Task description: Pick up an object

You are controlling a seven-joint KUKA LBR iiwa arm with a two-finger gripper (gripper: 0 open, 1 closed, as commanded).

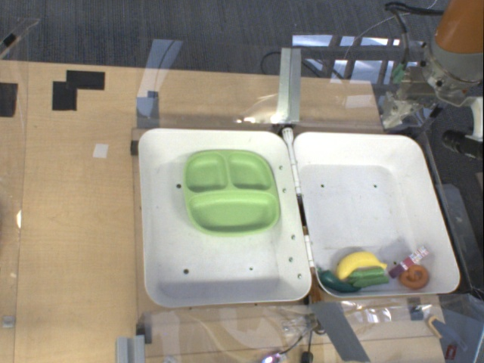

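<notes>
A small heap of toys lies in the front corner of the right bin (355, 157): a yellow banana (358, 263), a dark green vegetable (354, 280) under it, a brown ring-shaped piece (414, 277) and a small purple and white item (415, 259). My arm's orange band (458, 21) and grey wrist (451, 82) hang at the top right, behind that bin's far right corner. The gripper (402, 109) sits over the bin's back rim, far from the toys, with nothing seen in it.
The left bin (162, 271) bears a green divided plate (230, 190). A metal post (290, 82) stands behind the seam between the bins. Cables and a metal frame (355, 51) lie behind the right bin.
</notes>
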